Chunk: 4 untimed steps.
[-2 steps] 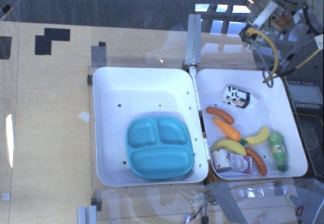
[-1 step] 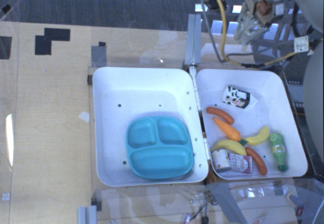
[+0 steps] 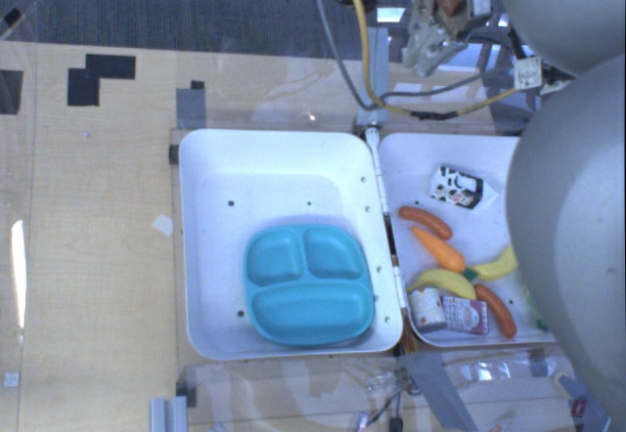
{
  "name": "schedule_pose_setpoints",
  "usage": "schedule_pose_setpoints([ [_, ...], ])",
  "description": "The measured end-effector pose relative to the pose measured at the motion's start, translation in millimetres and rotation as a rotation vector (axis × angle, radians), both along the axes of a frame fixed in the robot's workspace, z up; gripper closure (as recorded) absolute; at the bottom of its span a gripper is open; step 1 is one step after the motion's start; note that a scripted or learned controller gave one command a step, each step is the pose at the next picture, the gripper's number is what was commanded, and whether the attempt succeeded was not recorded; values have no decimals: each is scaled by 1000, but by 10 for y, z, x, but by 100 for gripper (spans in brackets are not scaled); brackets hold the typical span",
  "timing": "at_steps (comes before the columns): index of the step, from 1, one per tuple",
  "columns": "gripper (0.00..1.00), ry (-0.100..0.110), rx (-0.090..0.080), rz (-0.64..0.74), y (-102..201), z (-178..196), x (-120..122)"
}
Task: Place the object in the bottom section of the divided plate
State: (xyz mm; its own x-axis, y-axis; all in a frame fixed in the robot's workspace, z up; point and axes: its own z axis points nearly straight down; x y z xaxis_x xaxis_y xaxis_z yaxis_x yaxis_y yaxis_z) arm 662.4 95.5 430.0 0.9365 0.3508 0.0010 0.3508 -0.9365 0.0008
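Note:
A blue divided plate lies in the near half of the left white bin. Two small sections are at its far side, and its one wide bottom section holds nothing. My gripper hangs high beyond the far edge of the bins, above the gap between them and well away from the plate. I see nothing in it. The grey arm covers the right side of the right bin.
The right bin holds a black-and-white patterned item, a sausage, a carrot, two bananas, a second sausage and a small labelled can. A yellow cable loops near the gripper.

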Motion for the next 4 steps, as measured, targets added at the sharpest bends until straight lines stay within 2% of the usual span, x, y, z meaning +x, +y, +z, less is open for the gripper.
schedule_pose_setpoints([
  [1,100,1,0,60,-184,37,-238],
  [2,100,1,-1,150,473,35,-114],
  [3,100,0,0,76,878,41,2],
  [4,100,0,0,-156,1388,-89,1],
])
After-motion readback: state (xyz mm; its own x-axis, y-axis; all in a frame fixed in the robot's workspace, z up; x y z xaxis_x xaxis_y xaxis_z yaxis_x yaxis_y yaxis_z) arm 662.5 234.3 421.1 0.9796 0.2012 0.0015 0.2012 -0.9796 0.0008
